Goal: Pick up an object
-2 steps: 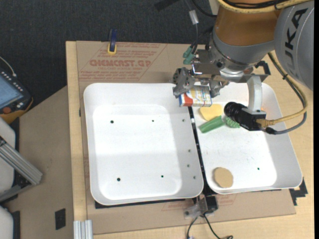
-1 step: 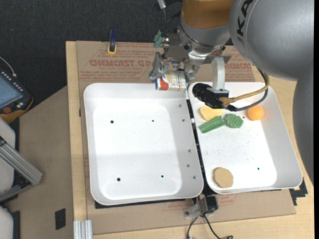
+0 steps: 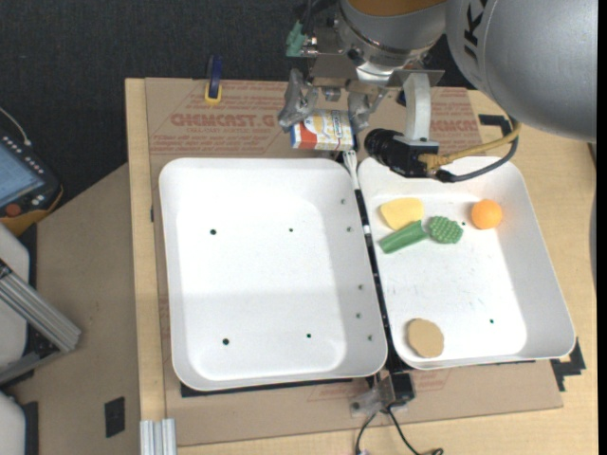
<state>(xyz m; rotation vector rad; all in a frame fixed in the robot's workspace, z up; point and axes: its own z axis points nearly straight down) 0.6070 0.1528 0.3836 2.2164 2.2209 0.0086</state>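
Grey arm point(image 3: 531, 36), with its orange band, reaches in from the right and far side, and its gripper point(image 3: 327, 112) hangs above the far edge of the bench, just beyond the far rims of the two bins. Between the metal fingers point(image 3: 296, 102) sits a small carton point(image 3: 321, 131), and the fingers are clamped on its upper part.

Step in hand: by my judgement the grasp is made and the carry is under way, with the carton off the bin floor. The next move calls for a steady hold and a clean travel; any jolt could let the carton slip, since it appears pinched near its top only.

Left bin point(image 3: 180, 254) is white and shallow. Right bin point(image 3: 531, 311) holds the remaining items: a green leafy piece point(image 3: 422, 234) with its stalk toward the left, a yellow wedge point(image 3: 400, 211) touching it on the far side, an orange ball point(image 3: 487, 214) near the far right corner, and a tan disc point(image 3: 425, 337) near the near rim.

The carton itself is small and boxy, white with red, blue and orange print, tilted slightly, its lettering too small to read. It looks light and rigid enough for a pinch grip.
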